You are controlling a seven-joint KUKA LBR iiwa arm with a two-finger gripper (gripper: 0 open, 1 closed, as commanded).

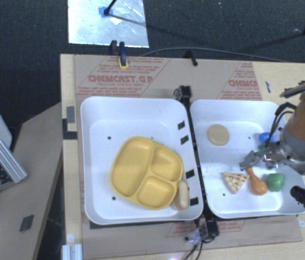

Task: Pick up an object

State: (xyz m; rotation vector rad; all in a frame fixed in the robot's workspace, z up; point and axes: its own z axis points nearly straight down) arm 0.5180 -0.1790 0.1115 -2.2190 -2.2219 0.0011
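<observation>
**Drumstick within reach, not yet lifted**

Orange-brown toy drumstick lies in the right white bin, near its front, between a tan waffle-patterned wedge and a green round toy. The gripper hovers just above it; whether the jaws are apart or together I cannot tell. Next it seems to need a descent onto one piece. A pale round disc sits farther back. In the left white bin: a yellow divided plastic plate and a beige bread-like roll.
</observation>
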